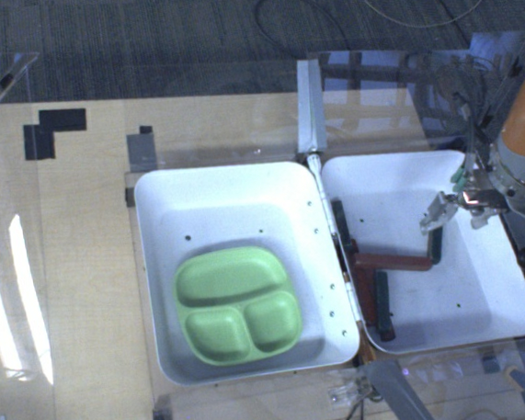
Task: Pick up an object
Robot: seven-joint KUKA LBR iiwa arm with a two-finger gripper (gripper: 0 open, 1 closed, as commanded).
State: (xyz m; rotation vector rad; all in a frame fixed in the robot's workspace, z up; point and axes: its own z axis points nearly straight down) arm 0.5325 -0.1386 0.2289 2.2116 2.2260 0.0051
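White plastic forms both bins; the right bin [494,316] serves as the landmark for every position below.

Camera view:

1. Contents of the right bin: 1 brown and black tool [393,266], consisting of a reddish-brown bar with black grips at its ends. It lies flat on the bin floor, toward the left wall and the near half of the bin. 1 black end points at the near wall; another rises toward the bin centre.
2. Left of the right bin, touching it along a shared wall, sits the left bin [157,215]. It holds 1 green divided tray [237,302] with 3 compartments.
3. The gripper [440,213] hangs over the right bin, in its far-right portion, just beside the upright black end of the tool. Nothing is visible between its fingers. Whether they are spread or pressed together cannot be determined at this resolution.

Task status (assessment): 0 objects lifted. The tool rests on the bin floor; the tray is untouched. The approach appears under way. Remaining steps: descend, close on an object, raise it.
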